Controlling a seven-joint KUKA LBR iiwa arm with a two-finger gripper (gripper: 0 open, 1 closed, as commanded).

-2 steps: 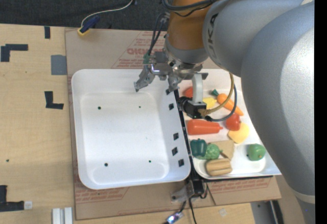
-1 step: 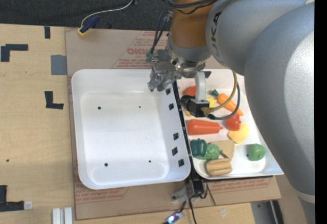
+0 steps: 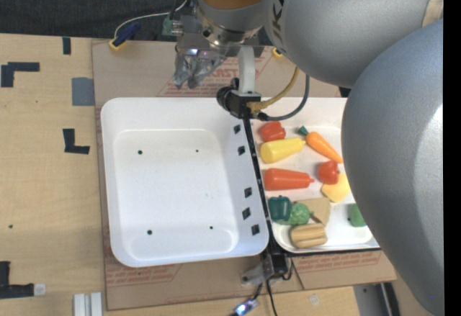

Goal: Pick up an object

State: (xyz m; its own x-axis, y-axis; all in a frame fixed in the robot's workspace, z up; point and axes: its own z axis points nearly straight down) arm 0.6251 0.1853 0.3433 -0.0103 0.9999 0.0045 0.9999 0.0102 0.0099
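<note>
My gripper (image 3: 191, 71) hangs beyond the far rim of the left white bin (image 3: 115, 163), over the brown cardboard, high above the bench. Nothing shows in it. The toy foods lie in the right bin (image 3: 338, 241): a red tomato (image 3: 271, 131), a yellow pepper (image 3: 281, 150), an orange carrot (image 3: 322, 145), a long red pepper (image 3: 287, 179), a small red piece (image 3: 328, 172), a yellow piece (image 3: 336, 191), a green pepper (image 3: 279, 208), a broccoli (image 3: 299, 215) and a tan bread roll (image 3: 308, 237). The arm's grey body covers that bin's right part.
A black divider (image 3: 248, 163) with the bins' raised rims runs between the two bins. A green piece (image 3: 356, 215) peeks out at the arm's edge. Cardboard (image 3: 130, 66) underlies both bins, with the wooden bench to the left.
</note>
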